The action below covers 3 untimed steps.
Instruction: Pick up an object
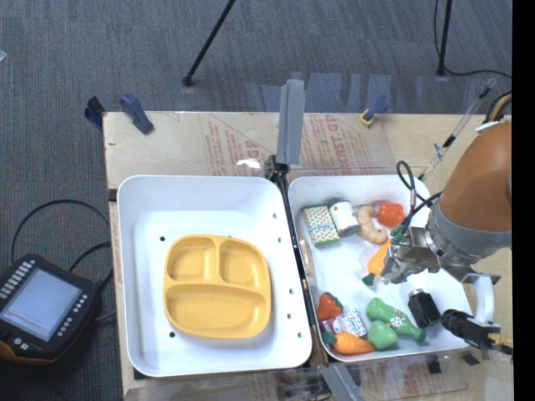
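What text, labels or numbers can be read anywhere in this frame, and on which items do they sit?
Red print on the bench board: upside down and too blurred to read.
Pattern on the small green-white packet: too small to read.
Label on the packet by the green toys: illegible.
Handheld pendant screen: blank glare.

The arm (476, 199) comes in from the right, its orange band bulging broad above the grey wrist. The wrist bends downward and leftward, carrying the claw (401, 261) low on the right side of the scene, with dark cables looping beside it.
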Each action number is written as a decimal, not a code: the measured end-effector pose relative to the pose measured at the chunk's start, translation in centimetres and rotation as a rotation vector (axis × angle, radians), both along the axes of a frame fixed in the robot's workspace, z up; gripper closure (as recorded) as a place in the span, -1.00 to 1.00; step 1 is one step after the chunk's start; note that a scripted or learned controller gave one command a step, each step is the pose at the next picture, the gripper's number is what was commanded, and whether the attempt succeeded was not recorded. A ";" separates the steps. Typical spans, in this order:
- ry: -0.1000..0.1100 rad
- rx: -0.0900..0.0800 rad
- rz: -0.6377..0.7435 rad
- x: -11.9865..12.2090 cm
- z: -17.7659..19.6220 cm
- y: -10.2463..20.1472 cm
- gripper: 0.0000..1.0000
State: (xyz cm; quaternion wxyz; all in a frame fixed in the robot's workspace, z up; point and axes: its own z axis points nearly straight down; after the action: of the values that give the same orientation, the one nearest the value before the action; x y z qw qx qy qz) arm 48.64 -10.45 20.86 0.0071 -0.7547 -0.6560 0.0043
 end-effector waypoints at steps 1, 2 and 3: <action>-0.012 -0.005 -0.123 4.6 7.3 6.3 1.00; -0.019 -0.007 -0.143 6.9 18.9 0.6 1.00; -0.009 -0.006 -0.067 9.8 20.0 2.7 1.00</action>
State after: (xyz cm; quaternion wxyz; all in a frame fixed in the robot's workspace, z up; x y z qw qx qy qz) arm 58.48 -7.71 40.89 0.0020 -0.7763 -0.6304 0.0027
